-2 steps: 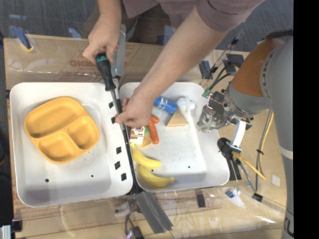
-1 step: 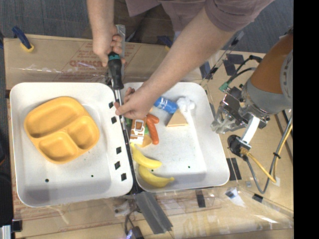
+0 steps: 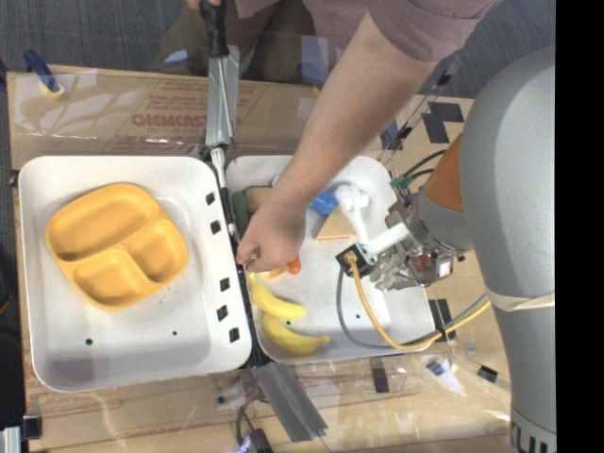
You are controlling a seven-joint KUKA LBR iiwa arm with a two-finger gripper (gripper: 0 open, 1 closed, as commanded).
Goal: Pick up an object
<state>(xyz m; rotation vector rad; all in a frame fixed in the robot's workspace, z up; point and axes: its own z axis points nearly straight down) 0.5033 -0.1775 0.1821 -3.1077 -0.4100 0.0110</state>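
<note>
Standing by the table looking down on both bins: nothing's been picked up yet, as far as I can see. The robot's hand (image 3: 377, 270) hangs over the right bin (image 3: 415, 321), toward its right side, with a yellow cable (image 3: 370, 311) looping under it. I can't tell how far open it is from this angle; the wrist clutter hides the tips, and I see nothing between them.

Meanwhile a person's hand (image 3: 272, 243) is reaching into the same bin, well left of the robot's hand, touching something orange (image 3: 293, 267) by the divider. I'd guess they're rearranging stuff, so the robot is probably waiting.

Candidates for the pick: two bananas (image 3: 283, 321) lie below and left of the robot's hand, near the bin's front-left corner. A blue thing (image 3: 324, 202) and a white thing (image 3: 351, 198) sit just above-left of it, with a tan piece (image 3: 332, 226) between.

The yellow tray (image 3: 116, 243) sits alone in the left bin (image 3: 57, 366), far left.

So the whole job is left: descend, close, lift.
</note>
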